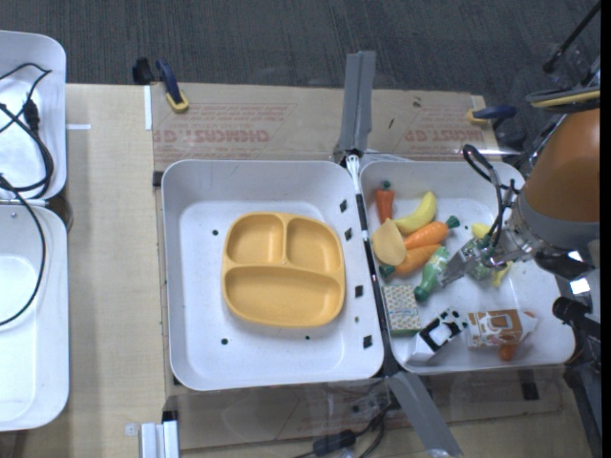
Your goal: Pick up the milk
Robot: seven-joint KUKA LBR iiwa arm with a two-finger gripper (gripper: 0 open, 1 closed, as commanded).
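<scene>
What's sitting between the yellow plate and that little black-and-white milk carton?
In the camera view, between the yellow plate and milk carton lie the bins' rims and a green-patterned packet.

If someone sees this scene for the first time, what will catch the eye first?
First, the yellow divided plate, alone in the middle of the left bin. Next, the heap of toy food in the right bin: a banana, carrots and the milk carton near the front. The grey and orange arm hangs over that bin.

- Dark grey carpet (286, 17) covered the floor beyond the bench's far edge.
- The wooden bench (105, 256) was pale, with cardboard (248, 127) laid flat along its far edge.
</scene>
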